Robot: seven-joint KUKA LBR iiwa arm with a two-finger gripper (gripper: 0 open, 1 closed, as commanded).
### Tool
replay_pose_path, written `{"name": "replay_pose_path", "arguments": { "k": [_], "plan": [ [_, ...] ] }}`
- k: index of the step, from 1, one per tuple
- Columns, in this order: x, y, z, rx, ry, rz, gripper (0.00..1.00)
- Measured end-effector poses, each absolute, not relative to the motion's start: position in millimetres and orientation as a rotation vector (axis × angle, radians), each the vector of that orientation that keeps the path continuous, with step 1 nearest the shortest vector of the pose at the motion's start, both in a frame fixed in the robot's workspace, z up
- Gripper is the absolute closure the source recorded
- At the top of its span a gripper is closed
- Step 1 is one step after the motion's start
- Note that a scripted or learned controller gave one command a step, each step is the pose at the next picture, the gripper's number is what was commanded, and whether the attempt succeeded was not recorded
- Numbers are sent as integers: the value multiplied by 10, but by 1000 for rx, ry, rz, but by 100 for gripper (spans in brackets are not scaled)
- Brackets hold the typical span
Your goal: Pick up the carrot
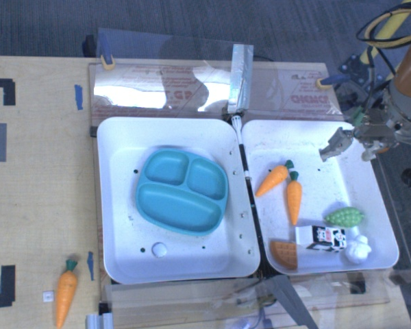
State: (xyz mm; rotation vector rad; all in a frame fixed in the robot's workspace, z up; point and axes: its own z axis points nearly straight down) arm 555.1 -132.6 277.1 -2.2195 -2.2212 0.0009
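On the tabletop, far left and outside both bins, a lone carrot lies near the bottom edge, green top pointing up-frame, orange tip down-frame and a little left.

Left bin: holds a blue divided plate with three compartments, set about centre.

Right bin: two carrots in its left half, green tops nearly meeting. First carrot lies on a diagonal, tip toward lower left, leaves toward upper right. Second carrot has its long axis almost straight up and down in the frame, leaves up-frame, tip down-frame. Below them, at the bin's near edge, an orange waffle-patterned piece. Right of that, a small black-and-white carton, touching or just beside a white rounded object. A green bumpy item sits just above the carton.

Claw hangs over the upper right of the right bin, fingers spread wide, holding nothing. It is well apart from both carrots there, up and to their right; nothing lies across them.
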Motion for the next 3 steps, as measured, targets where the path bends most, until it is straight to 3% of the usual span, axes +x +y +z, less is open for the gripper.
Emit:
{"name": "replay_pose_path", "arguments": {
  "k": [1,2,3],
  "plan": [
    [5647,-1140,995,-2372,-2044,13,0],
    [5689,-1157,1154,-2384,-2047,-2,100],
    [5686,-1157,1149,-2383,-2047,0,0]
  ]
}}
